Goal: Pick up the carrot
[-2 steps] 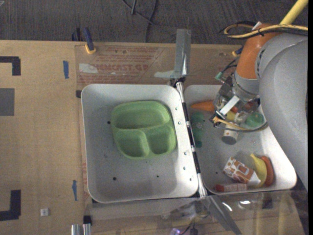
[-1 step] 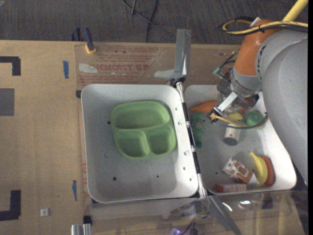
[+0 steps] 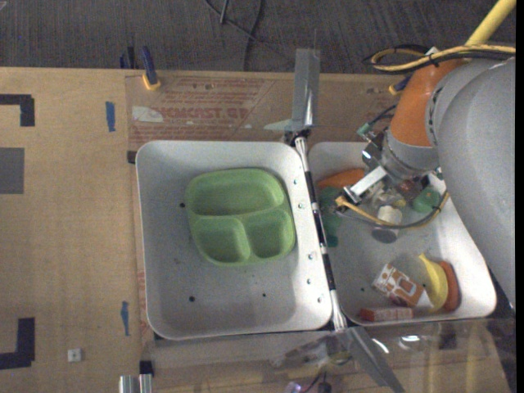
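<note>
- Closest to the camera was the front wall of the right bin (image 3: 426,313), with a small red-and-white carton (image 3: 396,286), a banana (image 3: 435,282) and a flat red packet (image 3: 385,313) bunched just behind it.
- The carrot (image 3: 344,178) sat at the far-left corner of that bin, an orange lump hard against the divider between the bins, partly covered by the wrist hardware.
- The gripper (image 3: 391,205) hung low over the bin's middle, just beside the carrot. Honestly couldn't tell from this angle if it was spread or pinched, and I saw nothing held in it.
- My guess on handling: light, stiff, probably smooth plastic toy food, so slippery and likely to roll or squirt out of a pinch. I'd have grabbed it across the thick middle, not along its length.
- Room was tight. Bin wall on two sides, something green (image 3: 329,201) touching its near side, a white piece (image 3: 390,215) and a green round thing (image 3: 425,200) close by.
- The open side was toward the bin's centre, so I'd have come in from there.
- Left bin (image 3: 164,301) held a green divided plate (image 3: 239,214), well apart from all this.
</note>
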Controlling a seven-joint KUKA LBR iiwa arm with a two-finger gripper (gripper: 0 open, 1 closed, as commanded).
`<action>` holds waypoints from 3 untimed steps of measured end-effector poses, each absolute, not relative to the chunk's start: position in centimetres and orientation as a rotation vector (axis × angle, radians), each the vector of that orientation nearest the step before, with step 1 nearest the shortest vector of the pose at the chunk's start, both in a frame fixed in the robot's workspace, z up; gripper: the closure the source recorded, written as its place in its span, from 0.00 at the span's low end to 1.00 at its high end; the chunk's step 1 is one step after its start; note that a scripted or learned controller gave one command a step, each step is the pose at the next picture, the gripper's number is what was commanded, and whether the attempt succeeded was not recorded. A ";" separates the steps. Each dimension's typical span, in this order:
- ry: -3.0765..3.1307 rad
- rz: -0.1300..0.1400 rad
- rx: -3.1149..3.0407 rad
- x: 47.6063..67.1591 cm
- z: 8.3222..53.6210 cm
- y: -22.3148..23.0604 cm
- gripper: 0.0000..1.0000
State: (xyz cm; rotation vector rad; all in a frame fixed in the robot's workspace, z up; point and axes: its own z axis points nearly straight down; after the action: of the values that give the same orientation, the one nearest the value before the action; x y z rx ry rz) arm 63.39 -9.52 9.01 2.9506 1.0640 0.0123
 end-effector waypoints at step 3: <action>1.254 0.011 2.875 63.8 8.9 -16.0 1.00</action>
State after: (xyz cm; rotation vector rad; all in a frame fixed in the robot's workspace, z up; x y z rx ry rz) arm 63.77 -16.05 8.92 2.8750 1.2539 0.0110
